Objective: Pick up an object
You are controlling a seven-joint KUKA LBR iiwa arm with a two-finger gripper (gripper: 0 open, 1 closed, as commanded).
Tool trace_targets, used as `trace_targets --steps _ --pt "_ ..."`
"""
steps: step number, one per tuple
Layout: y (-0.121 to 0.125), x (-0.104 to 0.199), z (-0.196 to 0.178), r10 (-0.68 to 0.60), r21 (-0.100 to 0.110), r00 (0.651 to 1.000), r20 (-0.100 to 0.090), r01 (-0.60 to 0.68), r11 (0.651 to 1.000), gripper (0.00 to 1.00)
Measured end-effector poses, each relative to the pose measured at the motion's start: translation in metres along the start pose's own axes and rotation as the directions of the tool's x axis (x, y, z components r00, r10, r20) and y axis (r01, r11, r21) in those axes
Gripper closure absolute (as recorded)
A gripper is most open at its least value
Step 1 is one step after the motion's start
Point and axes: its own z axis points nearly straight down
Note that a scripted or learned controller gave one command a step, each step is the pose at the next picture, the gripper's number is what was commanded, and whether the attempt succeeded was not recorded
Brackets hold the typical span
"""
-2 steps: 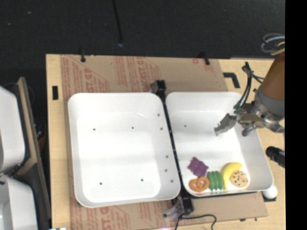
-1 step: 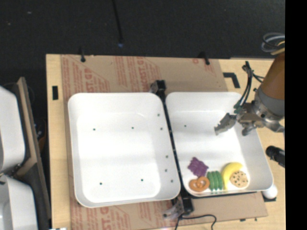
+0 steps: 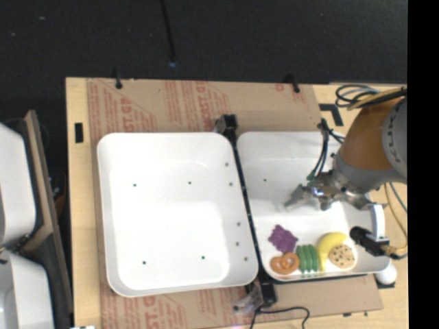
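My gripper (image 3: 308, 201) hangs over the middle of the right bin (image 3: 274, 142), fingers spread open with nothing between them. Several small items lie along that bin's front edge. A purple piece (image 3: 282, 238) sits closest to the gripper, just below and to its left. Further forward are an orange ring-shaped piece (image 3: 284, 263), a green ridged piece (image 3: 309, 258), a yellow round piece (image 3: 333, 242) and a tan speckled cookie (image 3: 341, 256). The gripper touches none of them.
The left bin (image 3: 116, 156) stands beside the right one, their rims meeting at a dark divider (image 3: 241, 190). Both rest on a cardboard sheet (image 3: 178, 101). Cables (image 3: 357, 96) run behind the arm at the right. A white object (image 3: 14, 177) lies off the bench at far left.
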Motion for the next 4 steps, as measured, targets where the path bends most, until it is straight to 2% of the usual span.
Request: trace_targets --steps 1,2,3,4 --pt "-0.044 -0.032 -0.128 0.002 -0.021 1.000 0.006 -0.002 1.000 0.00" --pt "-0.035 0.038 -0.033 -0.005 -0.003 1.000 -0.001 0.005 1.000 0.00" --pt "-0.055 -0.029 -0.106 0.004 -0.016 1.000 0.005 -0.004 1.000 0.00" --pt "-0.039 0.011 -0.008 -0.003 -0.002 1.000 0.000 0.003 1.000 0.00"
